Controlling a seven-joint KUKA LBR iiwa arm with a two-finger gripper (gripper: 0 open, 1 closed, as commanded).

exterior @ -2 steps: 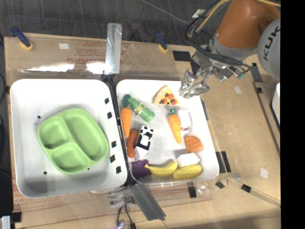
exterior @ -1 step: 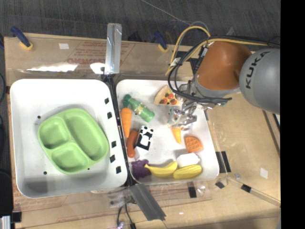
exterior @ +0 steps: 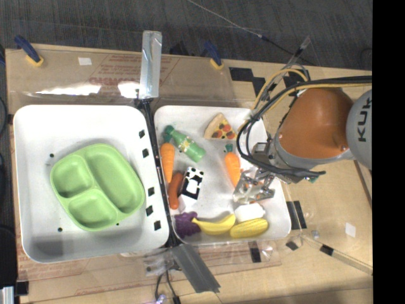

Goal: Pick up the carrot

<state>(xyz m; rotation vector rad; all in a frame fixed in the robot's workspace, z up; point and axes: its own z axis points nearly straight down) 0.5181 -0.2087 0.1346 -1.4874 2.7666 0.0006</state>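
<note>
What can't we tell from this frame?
- Gripper state: too small and cluttered in the camera view to judge.
- Contact with the nearest carrot: the overhead slant hides any gap.
- Arm base: cut off by the right edge.
- Black-and-white block pattern: too small to read.

Grey arm — orange band (looped cables)

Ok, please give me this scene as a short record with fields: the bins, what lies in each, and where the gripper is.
left bin: green divided plate
right bin: two carrots, one by the left wall, one further right; green bottle; pizza slice; banana; purple item
gripper: low in the right bin, beside the right carrot
carrot held: no, both lie in the bin
</note>
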